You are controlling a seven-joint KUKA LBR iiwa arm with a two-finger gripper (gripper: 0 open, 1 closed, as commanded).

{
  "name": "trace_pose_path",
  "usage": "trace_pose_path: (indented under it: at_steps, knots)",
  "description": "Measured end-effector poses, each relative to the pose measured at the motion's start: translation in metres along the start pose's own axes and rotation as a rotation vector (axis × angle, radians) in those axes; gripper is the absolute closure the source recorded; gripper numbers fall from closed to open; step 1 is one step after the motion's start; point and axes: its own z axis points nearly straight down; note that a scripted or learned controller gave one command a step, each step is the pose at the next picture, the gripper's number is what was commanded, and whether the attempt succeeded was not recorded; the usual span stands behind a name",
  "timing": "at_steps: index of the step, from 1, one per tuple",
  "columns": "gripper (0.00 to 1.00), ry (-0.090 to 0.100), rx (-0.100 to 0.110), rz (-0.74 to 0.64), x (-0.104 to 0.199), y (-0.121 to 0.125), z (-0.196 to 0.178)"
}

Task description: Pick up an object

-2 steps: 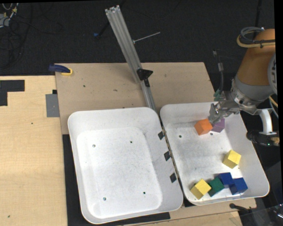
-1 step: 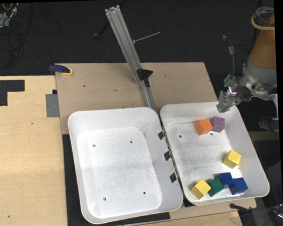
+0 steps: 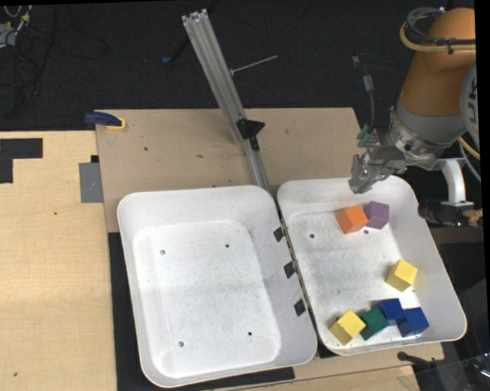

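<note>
The right bin [image 3: 329, 264] holds several small blocks. An orange block [image 3: 352, 219] and a purple block [image 3: 377, 215] sit side by side near its far end. A yellow block [image 3: 402, 274] lies alone by the right wall. At the near end a second yellow block [image 3: 346, 326], a green block [image 3: 373, 320] and two blue blocks [image 3: 403, 317] are clustered. My gripper [image 3: 363, 178] hangs over the bin's far rim, just above and behind the orange block, with nothing seen between its fingers.
The left bin [image 3: 202, 286] lies beside the right one, with black clips on the shared rim. A slanted aluminium rail [image 3: 224, 90] rises behind the bins. The arm's orange band [image 3: 436, 69] stands at the upper right.
</note>
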Motion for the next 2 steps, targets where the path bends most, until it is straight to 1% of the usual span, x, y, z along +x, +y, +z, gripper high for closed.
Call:
trace_pose_path:
  at_steps: [1,2]
  knots:
    - [1.00,0.001,0.004,0.000,0.054,-0.003,0.019]
    - [1.00,0.001,0.002,0.000,0.113,0.000,0.019]
